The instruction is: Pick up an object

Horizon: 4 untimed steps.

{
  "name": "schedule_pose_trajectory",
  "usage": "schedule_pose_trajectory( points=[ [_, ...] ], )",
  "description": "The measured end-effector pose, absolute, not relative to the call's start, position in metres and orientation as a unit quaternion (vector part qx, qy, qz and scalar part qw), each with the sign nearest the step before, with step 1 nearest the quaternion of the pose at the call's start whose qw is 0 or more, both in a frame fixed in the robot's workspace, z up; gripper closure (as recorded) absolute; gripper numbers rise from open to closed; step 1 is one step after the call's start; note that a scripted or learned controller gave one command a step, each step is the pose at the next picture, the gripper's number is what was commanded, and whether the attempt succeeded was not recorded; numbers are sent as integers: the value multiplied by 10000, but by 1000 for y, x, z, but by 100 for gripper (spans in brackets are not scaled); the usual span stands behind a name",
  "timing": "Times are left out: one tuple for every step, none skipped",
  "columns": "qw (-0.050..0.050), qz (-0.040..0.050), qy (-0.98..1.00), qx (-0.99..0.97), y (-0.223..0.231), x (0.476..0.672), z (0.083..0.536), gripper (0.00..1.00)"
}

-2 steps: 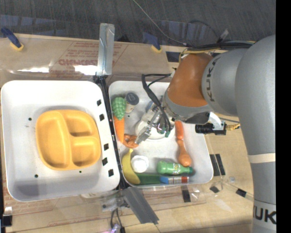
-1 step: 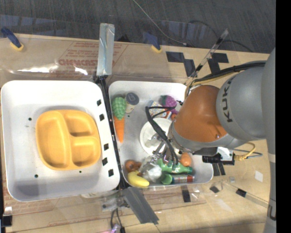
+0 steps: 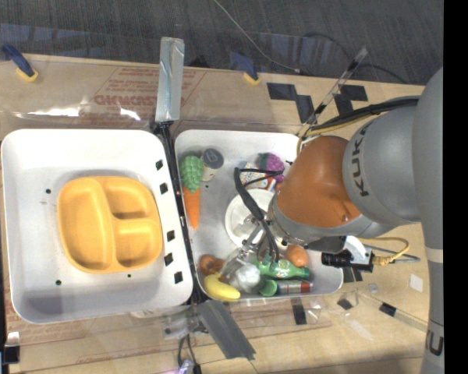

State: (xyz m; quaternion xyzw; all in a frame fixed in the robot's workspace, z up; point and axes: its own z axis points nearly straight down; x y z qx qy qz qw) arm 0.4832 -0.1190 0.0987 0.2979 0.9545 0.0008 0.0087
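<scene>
A smooth curved yellow banana (image 3: 221,288) is seen at the right bin's (image 3: 218,142) near edge, while the gripper (image 3: 246,262) is lowered steeply above it, its grip state indiscernible.

Even, diffuse overhead light; moderately bright. White bins (image 3: 31,232) near blown out, slight glare on taped plastic sheet (image 3: 101,104) at far left. Soft shadow under arm (image 3: 390,170). Mild overall softness; far floor (image 3: 78,6) dim.
</scene>
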Motion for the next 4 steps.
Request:
schedule_pose_trajectory(
  points=[
    [81,11,9365,3507,-113,486,98,0],
    [61,11,9270,3750,-102,585,97,0],
    [42,10,9233,3842,-101,598,97,0],
    [22,0,8231,5678,-106,619,96,0]
  ],
)
